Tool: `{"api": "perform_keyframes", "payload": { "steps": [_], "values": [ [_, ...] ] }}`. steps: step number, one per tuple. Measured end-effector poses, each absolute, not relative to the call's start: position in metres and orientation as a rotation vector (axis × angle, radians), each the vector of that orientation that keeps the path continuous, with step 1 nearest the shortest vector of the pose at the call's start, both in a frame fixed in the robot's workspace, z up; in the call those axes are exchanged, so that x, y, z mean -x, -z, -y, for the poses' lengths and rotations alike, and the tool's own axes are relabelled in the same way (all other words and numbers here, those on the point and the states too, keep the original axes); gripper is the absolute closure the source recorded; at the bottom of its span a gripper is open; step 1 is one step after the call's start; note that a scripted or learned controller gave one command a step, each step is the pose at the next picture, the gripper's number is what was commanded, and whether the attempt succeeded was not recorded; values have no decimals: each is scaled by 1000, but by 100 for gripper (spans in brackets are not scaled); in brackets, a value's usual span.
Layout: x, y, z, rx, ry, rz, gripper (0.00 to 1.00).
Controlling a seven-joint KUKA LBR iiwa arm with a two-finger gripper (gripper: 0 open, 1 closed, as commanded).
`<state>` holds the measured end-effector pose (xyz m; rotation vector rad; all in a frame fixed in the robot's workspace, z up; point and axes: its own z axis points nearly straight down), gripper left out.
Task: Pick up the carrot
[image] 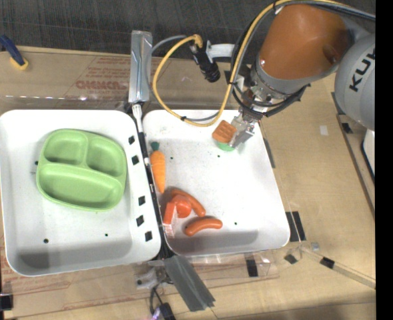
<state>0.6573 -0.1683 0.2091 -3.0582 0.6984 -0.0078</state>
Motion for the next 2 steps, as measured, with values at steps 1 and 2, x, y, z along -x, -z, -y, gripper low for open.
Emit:
{"api": "perform_keyframes", "payload": {
  "steps": [1, 2],
  "values": [
    [-614, -211, 141, 3121, 7, -301, 100],
    [-629, -103, 110, 3120, -11, -301, 100]
  ]
}}
